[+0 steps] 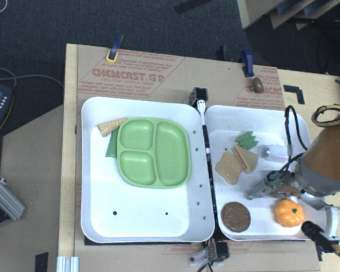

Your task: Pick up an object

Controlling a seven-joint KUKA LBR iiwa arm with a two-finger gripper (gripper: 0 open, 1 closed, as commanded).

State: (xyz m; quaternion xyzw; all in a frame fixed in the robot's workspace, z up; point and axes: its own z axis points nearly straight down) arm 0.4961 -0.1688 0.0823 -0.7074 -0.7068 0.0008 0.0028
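Orange toy pumpkin (289, 213) near right bin's (218, 120) front edge.
My gripper (264, 188) hovers beside it; I cannot tell how far my fingers are spread.

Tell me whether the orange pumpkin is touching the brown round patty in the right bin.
Apart. The camera view shows the orange pumpkin and the brown round patty with a plain strip of white floor of the right bin between them.

The gripper (264, 190) hangs low in the right bin (219, 116), near its right edge, between the bread (229, 167) and the pumpkin (289, 213). A patty (235, 216) lies at the near edge. The left bin (91, 155) holds a green tray (155, 152).
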